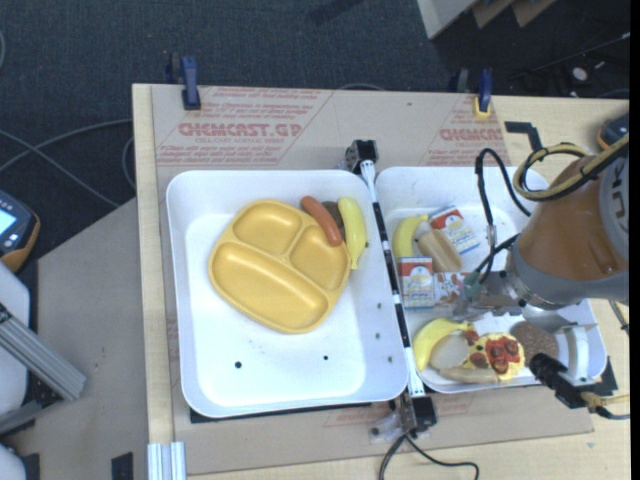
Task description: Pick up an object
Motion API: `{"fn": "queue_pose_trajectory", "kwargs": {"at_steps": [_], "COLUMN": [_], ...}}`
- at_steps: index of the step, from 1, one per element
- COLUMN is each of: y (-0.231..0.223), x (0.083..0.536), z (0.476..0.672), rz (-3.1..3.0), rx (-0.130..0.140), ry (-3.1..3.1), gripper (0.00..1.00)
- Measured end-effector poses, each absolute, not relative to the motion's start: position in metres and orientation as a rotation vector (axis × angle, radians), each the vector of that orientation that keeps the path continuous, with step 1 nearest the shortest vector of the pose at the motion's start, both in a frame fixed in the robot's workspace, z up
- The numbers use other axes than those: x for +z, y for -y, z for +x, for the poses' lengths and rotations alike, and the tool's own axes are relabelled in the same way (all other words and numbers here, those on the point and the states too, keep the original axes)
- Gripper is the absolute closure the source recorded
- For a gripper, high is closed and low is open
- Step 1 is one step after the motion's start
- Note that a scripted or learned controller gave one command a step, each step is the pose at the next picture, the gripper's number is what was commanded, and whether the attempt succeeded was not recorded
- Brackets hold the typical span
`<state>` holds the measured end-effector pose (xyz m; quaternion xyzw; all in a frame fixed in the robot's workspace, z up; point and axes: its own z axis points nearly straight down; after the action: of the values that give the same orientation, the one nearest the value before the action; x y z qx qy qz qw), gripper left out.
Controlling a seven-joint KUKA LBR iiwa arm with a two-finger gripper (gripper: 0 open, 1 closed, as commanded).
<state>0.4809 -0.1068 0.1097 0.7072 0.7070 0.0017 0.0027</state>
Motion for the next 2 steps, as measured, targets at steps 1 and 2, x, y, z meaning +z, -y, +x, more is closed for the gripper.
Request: {"fn": "queue_pose_trajectory", "kwargs": {"at_steps": [1,2], "y": [0.107,0.106], "x": [0.109,0.087], "z": [0.481,0.545], "rz": [2.219,2.215], "rx": [0.005,0.006], "ry": [-2.218,-2.221], "gripper": [0.00,0.00]}}
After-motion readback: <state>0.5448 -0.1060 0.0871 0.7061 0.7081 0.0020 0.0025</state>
